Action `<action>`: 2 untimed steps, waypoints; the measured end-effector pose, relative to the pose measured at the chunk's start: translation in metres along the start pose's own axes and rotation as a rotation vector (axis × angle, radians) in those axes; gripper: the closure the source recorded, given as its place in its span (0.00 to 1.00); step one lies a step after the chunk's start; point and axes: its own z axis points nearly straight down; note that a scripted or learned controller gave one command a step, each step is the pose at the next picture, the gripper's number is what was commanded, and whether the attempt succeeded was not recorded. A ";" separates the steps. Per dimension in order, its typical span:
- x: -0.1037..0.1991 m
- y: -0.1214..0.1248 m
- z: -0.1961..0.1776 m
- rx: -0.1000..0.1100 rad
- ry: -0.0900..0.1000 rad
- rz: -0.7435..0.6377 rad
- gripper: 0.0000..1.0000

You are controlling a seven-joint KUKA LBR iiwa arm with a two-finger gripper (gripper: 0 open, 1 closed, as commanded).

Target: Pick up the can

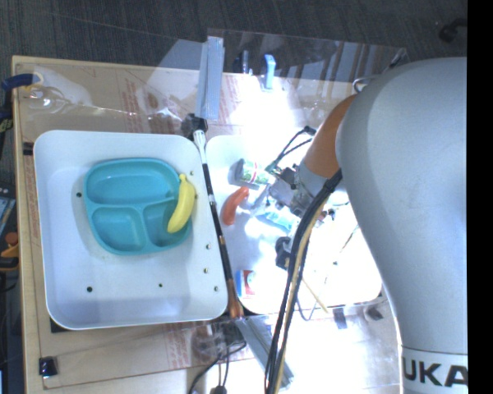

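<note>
Camera view looks down at a slant on a wooden table (107,347) bearing two shallow white bins side by side. A large grey arm (411,220) with an orange band (324,142) above the wrist reaches in from the right and covers much of the right bin (222,158), which is washed out by strong glare. Its end effector (275,189) sits low over the upper left part of that bin, a dark cluster of metal and cables; whether it is wide, narrow or holding anything cannot be told, since glare and the wrist hardware blur that spot. The can (248,171), green and white and lying on its side, rests just to the left of the end effector and slightly above it, very near, though contact cannot be confirmed. A red-orange object (233,204) lies just below the can, to the lower left of the end effector. Further left, well apart from the end effector, the left bin (66,294) holds a teal divided plate (123,203), and a yellow banana (181,204) lies along the plate's right edge. Black cables (292,302) hang down from the wrist across the right bin toward the table's near edge.
</note>
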 end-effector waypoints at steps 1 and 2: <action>0.074 0.046 0.001 0.009 -0.007 0.151 0.00; 0.041 -0.008 0.000 0.001 0.000 0.217 0.00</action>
